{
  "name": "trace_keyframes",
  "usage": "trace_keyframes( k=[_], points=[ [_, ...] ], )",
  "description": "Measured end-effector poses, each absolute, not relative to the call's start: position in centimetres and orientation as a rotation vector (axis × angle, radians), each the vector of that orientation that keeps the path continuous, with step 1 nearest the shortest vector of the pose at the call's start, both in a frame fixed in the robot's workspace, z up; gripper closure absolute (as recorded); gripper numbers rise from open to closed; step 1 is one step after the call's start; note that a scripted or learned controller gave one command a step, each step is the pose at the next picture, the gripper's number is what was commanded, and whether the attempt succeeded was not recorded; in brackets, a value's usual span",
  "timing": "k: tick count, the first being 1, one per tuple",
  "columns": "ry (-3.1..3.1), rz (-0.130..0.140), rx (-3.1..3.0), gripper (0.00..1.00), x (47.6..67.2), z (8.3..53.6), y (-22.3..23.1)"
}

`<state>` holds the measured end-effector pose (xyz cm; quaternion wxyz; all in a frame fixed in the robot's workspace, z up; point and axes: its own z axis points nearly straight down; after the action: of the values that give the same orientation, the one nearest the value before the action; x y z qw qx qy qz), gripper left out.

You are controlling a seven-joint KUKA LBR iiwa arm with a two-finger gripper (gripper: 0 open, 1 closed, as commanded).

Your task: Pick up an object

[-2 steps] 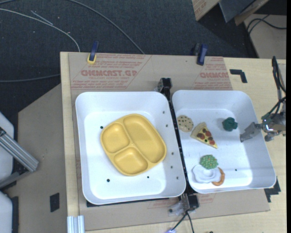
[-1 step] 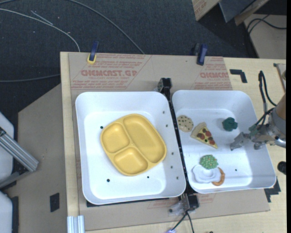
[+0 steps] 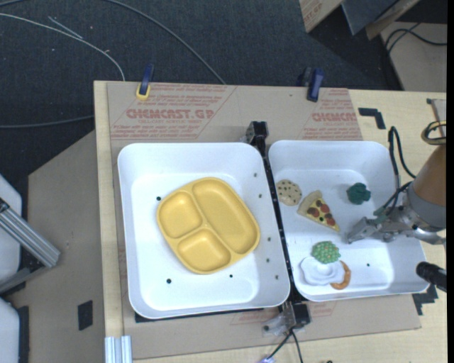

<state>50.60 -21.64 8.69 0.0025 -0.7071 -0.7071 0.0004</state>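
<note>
Hovering low in right bin [image 3: 369,152], gripper [image 3: 355,232] beside pizza slice [image 3: 318,210], grasping nothing; finger spread unclear from here.

Floor [image 3: 64,64]: dark carpet, thin cables [image 3: 85,39] looping across it upper left. Desk [image 3: 227,106]: tan board with red "CHEMCAST GP" print, repeated. Two clamps on its far edge, one blue-and-yellow [image 3: 145,81], one blue [image 3: 313,83]. Black corner marks [image 3: 370,117] on the board at right. Cardboard box [image 3: 323,10] at top, just right of centre. Aluminium extrusion [image 3: 25,230] at left edge. Lighting even, soft shadows.
</note>
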Motion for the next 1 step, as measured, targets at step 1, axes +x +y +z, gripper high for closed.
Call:
trace_keyframes(
  k=[1],
  points=[
    [-2.220,-0.001,-2.222,1.00,50.66,9.90,-21.69]
  ],
)
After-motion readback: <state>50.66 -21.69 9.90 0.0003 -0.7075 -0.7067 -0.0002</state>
